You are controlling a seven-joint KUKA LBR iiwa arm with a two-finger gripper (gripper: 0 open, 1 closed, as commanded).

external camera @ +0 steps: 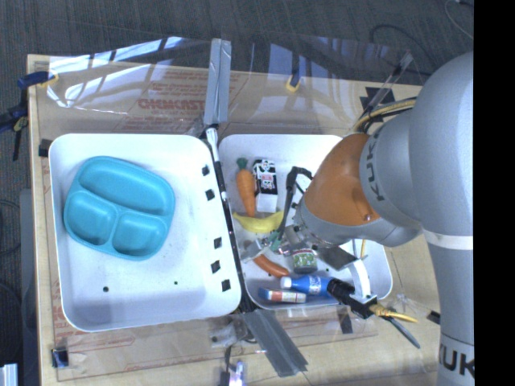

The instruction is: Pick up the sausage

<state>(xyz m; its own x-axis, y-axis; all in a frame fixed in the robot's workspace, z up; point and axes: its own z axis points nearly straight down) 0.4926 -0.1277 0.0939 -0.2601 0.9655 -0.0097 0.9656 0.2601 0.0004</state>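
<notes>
The sausage [270,265] is a short orange-red piece lying slantwise in the lower left part of the right bin [312,141]. My gripper [296,248] is low inside that bin, just right of and above the sausage, under the orange wrist band [342,187]. The arm's bulk hides much of the gripper and the right half of the bin. I cannot tell whether the gripper touches the sausage.
Around the sausage lie a carrot [245,191], a yellow banana [259,222], a small black-and-white carton [264,177], a blue tube [312,284] and a red-tipped marker [283,297]. The left bin [193,280] holds a blue divided plate [118,206].
</notes>
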